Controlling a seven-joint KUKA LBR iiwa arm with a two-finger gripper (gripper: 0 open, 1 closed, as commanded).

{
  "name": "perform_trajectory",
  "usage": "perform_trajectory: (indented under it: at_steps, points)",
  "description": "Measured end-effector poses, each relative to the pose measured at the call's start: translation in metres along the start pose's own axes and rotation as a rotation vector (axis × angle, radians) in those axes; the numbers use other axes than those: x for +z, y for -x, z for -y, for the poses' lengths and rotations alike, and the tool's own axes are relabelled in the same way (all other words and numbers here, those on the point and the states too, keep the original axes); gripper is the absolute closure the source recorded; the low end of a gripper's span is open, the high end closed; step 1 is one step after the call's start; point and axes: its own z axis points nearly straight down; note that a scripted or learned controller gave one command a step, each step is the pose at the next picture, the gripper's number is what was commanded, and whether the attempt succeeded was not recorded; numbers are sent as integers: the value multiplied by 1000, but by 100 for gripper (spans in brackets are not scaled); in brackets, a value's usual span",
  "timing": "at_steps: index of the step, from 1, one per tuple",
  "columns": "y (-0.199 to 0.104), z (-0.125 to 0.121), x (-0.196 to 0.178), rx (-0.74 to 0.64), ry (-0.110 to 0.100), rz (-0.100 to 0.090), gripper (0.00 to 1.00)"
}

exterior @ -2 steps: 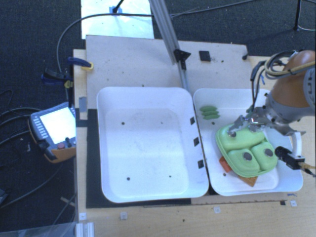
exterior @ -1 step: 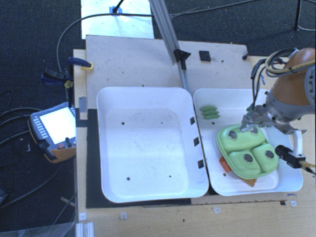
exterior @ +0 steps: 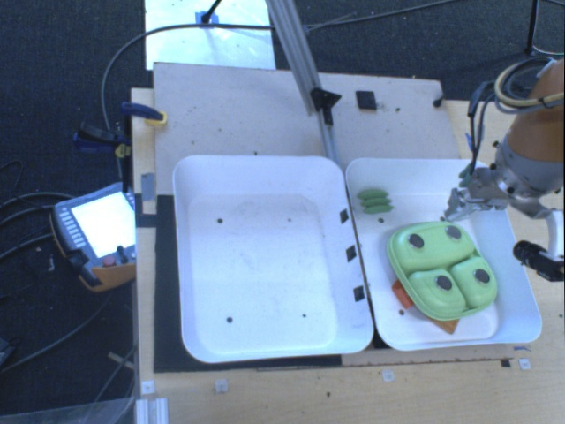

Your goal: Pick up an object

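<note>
The right bin (exterior: 521,325) holds a large light-green lumpy object (exterior: 441,268) with several dark round spots. An orange piece (exterior: 444,325) pokes out from under its front edge. A small dark-green ridged object (exterior: 375,201) lies near the bin's back left corner. My gripper (exterior: 461,203) hangs over the back right part of this bin, just above and right of the large green object's far edge. Nothing is visible in its grasp.
The left bin (exterior: 190,263) stands beside the right one, with small black clips along the shared rims. A slanted metal pole (exterior: 300,51) crosses the back of the bench. A teach pendant (exterior: 95,232) lies off the bench at the left.
</note>
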Motion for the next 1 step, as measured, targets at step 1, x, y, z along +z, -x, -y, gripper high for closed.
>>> perform_trajectory:
  at_steps: [1]
  points:
    - [0, -2, -31, -1, -1, -1, 100]
